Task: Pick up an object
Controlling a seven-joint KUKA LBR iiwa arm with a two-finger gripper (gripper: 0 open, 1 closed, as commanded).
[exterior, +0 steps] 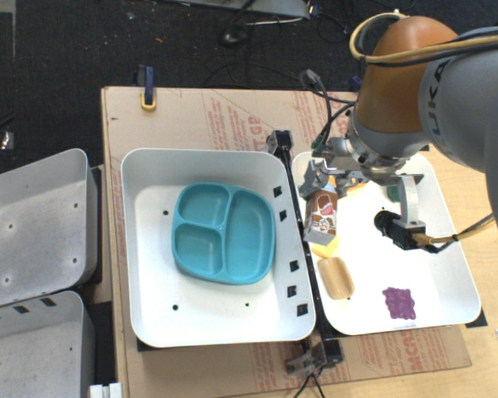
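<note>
At the far left of the bench area lie two spare white trays (37,214), outside the working bins. Next comes the left bin (141,305), a shallow white tub that holds a teal divided plate (224,232) with three compartments; the plate sits near the bin's middle, its rounded-rectangle shape turned slightly off square with the bin walls. A row of black clips runs down the seam between the two bins.

Just across that seam, in the right bin (448,272), several things cluster along the left wall. Uppermost is a small brown and white carton (323,212) with a printed picture on its face; its long axis runs roughly up and down the view, tilted a little, top end toward the gripper. Under its lower end shows a yellow piece (325,245), and below that lies a tan bread-like roll (335,278), long axis also running up and down the view. Further right, near the bin's lower edge, rests a purple bunch of grapes (399,303).

The gripper (325,176) hangs over the carton's top end, beneath the arm's orange band. Whether its fingers grasp the carton cannot be told from this view. A black fitting with a cable sits to the right of it.
</note>
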